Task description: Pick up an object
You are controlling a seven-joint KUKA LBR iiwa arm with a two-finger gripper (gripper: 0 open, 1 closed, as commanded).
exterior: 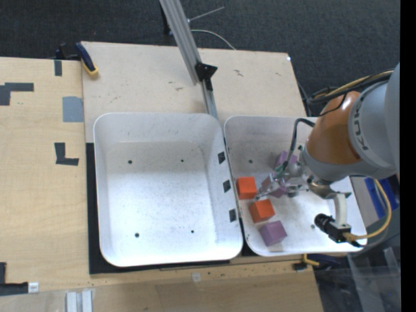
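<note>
Gripper low in right bin, among the blocks.
Near front edge: purple block (273,233), then orange block (262,210), orange block (246,187) toward the divider. Gripper (281,182) sits just beside them, probably lining up a pick; can't tell its state, wrist hides it.
</note>
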